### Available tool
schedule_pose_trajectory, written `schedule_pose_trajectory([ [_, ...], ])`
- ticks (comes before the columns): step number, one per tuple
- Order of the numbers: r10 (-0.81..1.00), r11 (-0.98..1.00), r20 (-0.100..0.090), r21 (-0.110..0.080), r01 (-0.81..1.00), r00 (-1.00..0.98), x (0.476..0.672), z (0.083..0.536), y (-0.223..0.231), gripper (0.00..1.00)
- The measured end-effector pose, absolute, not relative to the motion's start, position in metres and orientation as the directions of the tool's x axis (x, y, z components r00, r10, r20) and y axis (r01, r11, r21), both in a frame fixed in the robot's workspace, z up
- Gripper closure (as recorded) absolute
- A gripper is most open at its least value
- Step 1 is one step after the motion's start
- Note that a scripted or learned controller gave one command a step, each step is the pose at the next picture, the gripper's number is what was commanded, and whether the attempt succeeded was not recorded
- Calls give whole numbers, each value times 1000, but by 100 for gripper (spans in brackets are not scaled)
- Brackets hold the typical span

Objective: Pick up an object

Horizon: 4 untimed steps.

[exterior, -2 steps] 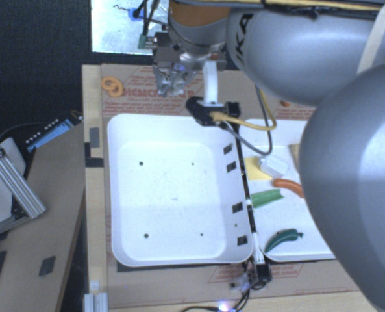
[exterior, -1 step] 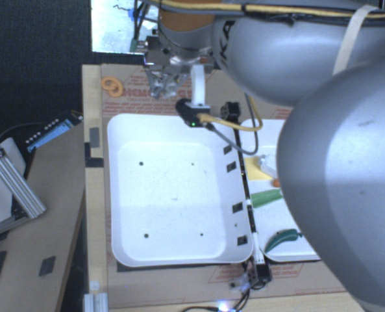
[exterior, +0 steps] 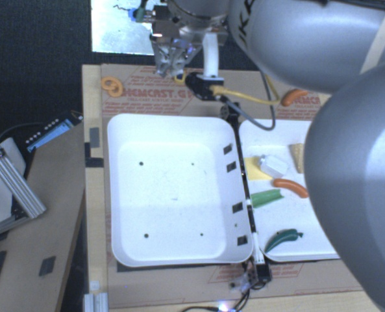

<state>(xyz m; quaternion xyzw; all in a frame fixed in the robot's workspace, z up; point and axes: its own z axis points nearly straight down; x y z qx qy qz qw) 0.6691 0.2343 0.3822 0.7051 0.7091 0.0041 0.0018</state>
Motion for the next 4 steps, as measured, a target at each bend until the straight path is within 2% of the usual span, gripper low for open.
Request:
schedule_pose_trajectory([
  [1, 1000, 7, 3, 6, 1000, -7, 669, 428, 235, 100],
  [2, 1000, -10, -4, 0, 1000, 10, 663, 411, 111, 100],
  [4, 1000, 5, 1, 4, 1000, -5, 669, 437, 154, 100],
])
